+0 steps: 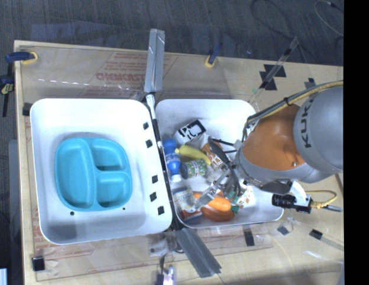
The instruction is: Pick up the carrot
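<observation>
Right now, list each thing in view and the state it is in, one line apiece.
carrot: lying in the right bin near its front wall, among clutter
banana: lying on the pile
blue tray: flat in the left bin, compartments bare
left bin: holds the tray
right bin: crowded with items
arm: reaching down over the right bin, above the carrot

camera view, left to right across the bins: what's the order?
left bin → blue divided tray → divider between the bins → blue-capped bottle → banana → carrot → orange band of the arm
</observation>
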Controlling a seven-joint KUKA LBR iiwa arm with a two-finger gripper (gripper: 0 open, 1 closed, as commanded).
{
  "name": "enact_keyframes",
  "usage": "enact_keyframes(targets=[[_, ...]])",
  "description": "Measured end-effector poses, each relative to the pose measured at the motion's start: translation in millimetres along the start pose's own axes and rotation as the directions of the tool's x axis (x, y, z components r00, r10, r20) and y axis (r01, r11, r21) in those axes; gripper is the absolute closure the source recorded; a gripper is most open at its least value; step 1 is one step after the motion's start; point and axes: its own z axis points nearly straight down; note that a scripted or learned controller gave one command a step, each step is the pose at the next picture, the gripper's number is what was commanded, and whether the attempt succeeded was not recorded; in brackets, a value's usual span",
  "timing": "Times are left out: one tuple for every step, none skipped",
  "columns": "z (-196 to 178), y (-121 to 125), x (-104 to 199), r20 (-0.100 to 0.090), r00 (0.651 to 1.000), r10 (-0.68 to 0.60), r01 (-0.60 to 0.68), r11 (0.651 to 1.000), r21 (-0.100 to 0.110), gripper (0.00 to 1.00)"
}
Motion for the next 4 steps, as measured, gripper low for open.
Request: enact_keyframes(targets=[[-10,1,0,0.000,1.000,-0.004,0.004,1.000,0.000,1.00],[-10,1,0,0.000,1.000,-0.005,0.005,1.000,0.000,0.00],[14,-25,-19,0.000,1.000,-0.014,0.014,1.000,0.004,0.00],[4,-24,-19,0.000,1.000,-0.018,0.018,1.000,0.004,1.00]])
